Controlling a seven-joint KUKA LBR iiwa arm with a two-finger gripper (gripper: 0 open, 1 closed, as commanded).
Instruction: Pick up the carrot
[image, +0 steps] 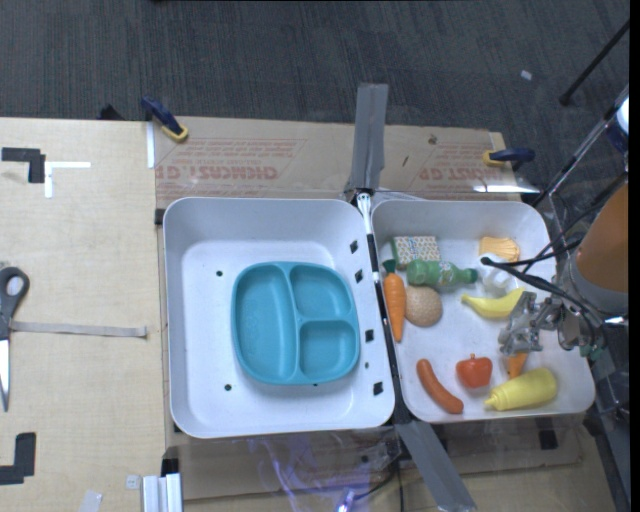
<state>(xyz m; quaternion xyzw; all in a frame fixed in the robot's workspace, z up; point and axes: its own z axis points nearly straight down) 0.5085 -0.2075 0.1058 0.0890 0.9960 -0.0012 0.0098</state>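
Note:
The carrot (395, 305), orange with a green top, lies lengthwise along the left wall of the right bin (455, 212), beside a tan egg-shaped item (423, 306). My gripper (519, 338) hangs low over the right side of the same bin, well to the right of the carrot and apart from it. It sits between a banana (495, 303) and a yellow squeeze bottle (522, 391). A small orange piece (516, 364) shows just below the gripper; I cannot tell whether it touches it.
The right bin also holds a green bottle (440, 274), a speckled block (416, 248), a yellow-orange wedge (498, 247), a red tomato-like item (474, 372) and a sausage (440, 386). A teal divided plate (296, 322) lies in the left bin (190, 300). Cables trail by the arm.

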